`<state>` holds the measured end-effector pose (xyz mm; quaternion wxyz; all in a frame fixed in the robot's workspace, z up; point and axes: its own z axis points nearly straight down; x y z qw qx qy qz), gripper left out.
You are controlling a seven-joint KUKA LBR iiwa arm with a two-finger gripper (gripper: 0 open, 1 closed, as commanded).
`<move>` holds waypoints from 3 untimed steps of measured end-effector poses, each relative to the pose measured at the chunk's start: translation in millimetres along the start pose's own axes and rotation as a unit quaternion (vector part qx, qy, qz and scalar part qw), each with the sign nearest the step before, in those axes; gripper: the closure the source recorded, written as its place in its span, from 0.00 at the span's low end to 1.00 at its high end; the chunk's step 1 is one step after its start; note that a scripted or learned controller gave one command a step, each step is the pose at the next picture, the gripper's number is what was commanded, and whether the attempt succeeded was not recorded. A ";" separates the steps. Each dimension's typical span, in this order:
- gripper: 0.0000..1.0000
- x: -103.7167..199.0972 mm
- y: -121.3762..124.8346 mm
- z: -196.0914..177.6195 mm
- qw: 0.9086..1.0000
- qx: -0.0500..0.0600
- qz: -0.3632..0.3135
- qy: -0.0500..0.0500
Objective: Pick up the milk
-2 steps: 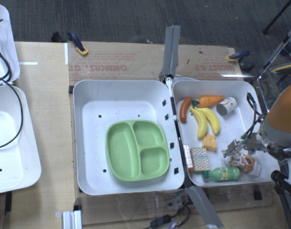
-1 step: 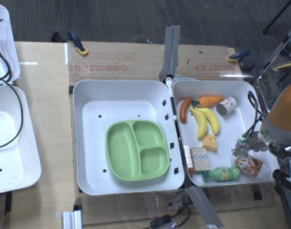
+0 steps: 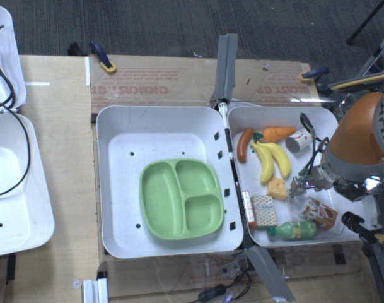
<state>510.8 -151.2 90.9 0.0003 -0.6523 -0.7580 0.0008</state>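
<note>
Dark carpet, wooden bench [image 3: 59, 106] — two white bins [image 3: 110, 169]

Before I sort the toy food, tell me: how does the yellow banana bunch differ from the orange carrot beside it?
The yellow banana bunch is curved and runs down the right-hand white bin; the orange carrot is straight and lies across, above it. The bananas are yellow and look larger; the carrot is orange with a green tip. Both lie in that bin.

bench [image 3: 59, 106] is plain light wood, two white bins sitting on it: left bin [image 3: 110, 169], right bin [image 3: 324, 111], touching
</note>
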 end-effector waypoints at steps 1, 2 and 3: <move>0.00 -0.1 0.0 0.0 1.000 0.000 0.000 0.000; 0.00 -59.4 -30.7 -20.7 1.000 -0.001 -0.002 0.000; 0.00 -47.2 -39.0 -2.8 1.000 -0.003 -0.002 -0.001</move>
